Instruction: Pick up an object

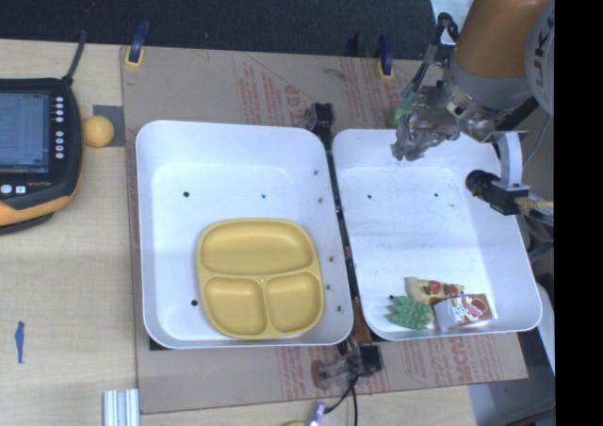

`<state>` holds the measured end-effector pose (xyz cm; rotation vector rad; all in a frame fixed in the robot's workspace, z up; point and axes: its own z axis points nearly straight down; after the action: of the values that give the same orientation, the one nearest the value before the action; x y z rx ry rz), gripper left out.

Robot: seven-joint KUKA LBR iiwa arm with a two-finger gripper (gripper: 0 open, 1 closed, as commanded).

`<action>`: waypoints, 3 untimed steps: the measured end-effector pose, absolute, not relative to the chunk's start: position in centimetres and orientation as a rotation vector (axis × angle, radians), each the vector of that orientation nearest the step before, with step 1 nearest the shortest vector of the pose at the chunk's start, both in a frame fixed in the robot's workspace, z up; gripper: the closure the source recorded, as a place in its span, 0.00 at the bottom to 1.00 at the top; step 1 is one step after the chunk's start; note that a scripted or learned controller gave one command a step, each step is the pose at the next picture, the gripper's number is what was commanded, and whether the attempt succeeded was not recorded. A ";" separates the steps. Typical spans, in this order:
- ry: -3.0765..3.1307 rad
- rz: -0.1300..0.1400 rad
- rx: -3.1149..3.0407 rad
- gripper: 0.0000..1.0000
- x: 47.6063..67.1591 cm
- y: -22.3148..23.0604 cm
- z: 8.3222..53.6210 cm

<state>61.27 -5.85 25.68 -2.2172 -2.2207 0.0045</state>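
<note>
Grey metal gripper (413, 149) hangs at the upper right of the frame, over the far rim of the right bin (509, 254), below the arm's orange band (504, 9). Cannot tell from this angle how the gripper is set; the tip is small and dark against the bin wall. Nothing visible in its grasp.

Candidate objects lie well apart from it, clustered in the near corner of the right bin, lower right of the frame:
- green leafy toy piece (410, 312), on the left of the cluster. Looks like moulded plastic or rubber, light, irregular outline. Probably somewhat flexible; lobes give several narrow spots to pinch across.
- pizza-slice-like piece (431, 288), yellow and red, flat, touching or just beside the green one. Flat things lie low; likely hard to get under, edges thin.
- small red and white packet or carton (464, 310), on the right, close to the near bin wall. Looks light, boxy, perhaps slightly crushable. Best bet for a firm hold across its short sides, though the wall nearby may crowd one finger.

All three judged light and not fragile. They crowd each other, so a descent may nudge neighbours.

Left bin (160, 179) holds a yellow divided tray (259, 276), three compartments, stiff plastic, wide and smooth; too broad to span, only its rim offers purchase.

Outside the bins, left edge of frame: a control pendant (33, 151) and an orange ball (98, 130) beside it.
</note>
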 end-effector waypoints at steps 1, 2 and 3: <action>-2.223 0.004 -2.219 1.00 64.4 -11.0 22.7; -2.226 0.003 -2.216 1.00 64.4 -11.0 23.8; -2.227 0.005 -2.212 1.00 65.5 -1.1 19.8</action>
<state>65.53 -1.07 19.76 -2.2116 -2.2266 0.0053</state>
